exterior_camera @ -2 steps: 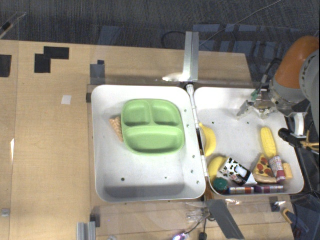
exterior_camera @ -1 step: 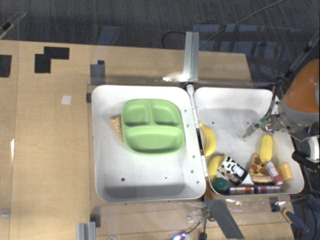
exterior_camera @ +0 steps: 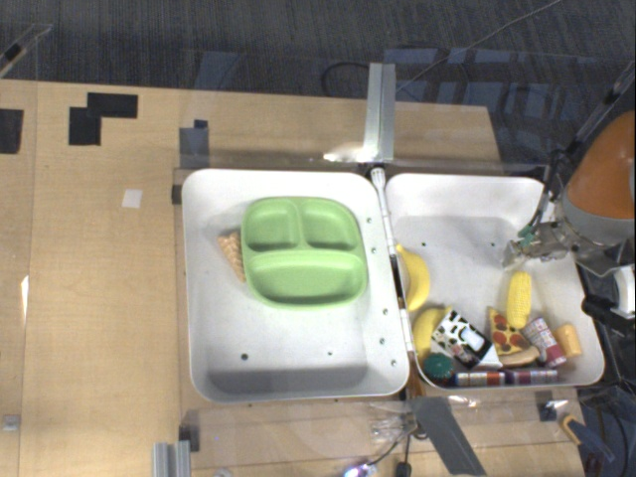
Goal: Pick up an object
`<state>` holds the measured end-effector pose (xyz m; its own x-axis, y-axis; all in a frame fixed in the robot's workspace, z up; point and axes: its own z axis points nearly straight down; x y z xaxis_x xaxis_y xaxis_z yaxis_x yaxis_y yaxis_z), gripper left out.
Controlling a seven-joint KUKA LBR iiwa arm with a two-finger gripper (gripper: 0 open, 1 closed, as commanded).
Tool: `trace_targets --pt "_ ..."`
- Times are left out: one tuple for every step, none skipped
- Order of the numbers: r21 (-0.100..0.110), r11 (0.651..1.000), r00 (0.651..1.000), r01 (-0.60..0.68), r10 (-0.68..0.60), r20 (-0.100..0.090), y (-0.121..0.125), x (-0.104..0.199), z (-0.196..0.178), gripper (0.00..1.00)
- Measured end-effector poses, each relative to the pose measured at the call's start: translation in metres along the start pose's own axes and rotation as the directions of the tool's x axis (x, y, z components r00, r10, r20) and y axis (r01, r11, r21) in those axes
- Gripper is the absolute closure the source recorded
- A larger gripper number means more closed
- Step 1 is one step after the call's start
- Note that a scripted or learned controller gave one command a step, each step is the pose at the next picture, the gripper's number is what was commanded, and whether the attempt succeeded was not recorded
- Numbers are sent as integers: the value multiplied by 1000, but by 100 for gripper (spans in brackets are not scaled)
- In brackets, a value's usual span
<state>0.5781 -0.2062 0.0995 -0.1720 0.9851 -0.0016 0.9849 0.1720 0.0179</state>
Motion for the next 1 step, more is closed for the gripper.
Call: trace_targets --pt "0 1000 1000 0 0 0 0 0 0 0"
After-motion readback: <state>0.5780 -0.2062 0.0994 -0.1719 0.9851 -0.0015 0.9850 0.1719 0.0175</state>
